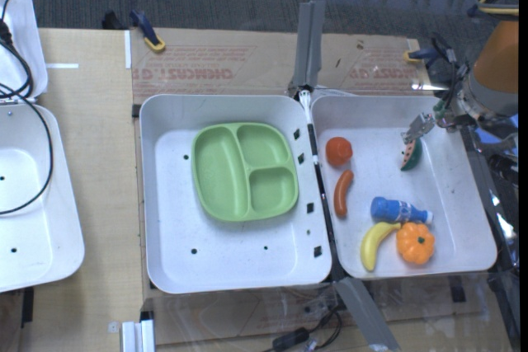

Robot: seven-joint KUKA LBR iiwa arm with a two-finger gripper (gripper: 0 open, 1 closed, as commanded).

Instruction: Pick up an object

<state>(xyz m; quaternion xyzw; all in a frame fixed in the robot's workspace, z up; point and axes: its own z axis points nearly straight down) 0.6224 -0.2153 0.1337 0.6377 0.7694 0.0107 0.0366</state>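
Wooden tabletop bears two white plastic bins; the right bin holds a rounded pumpkin and curved melon slice. Beside the slice, the jaws; their spread I cannot tell.

Watermelon slice tilted near right bin's far corner

A divided plate lay in the left bin. In the right bin, a tomato sat behind a sausage, a banana just left of a pumpkin.
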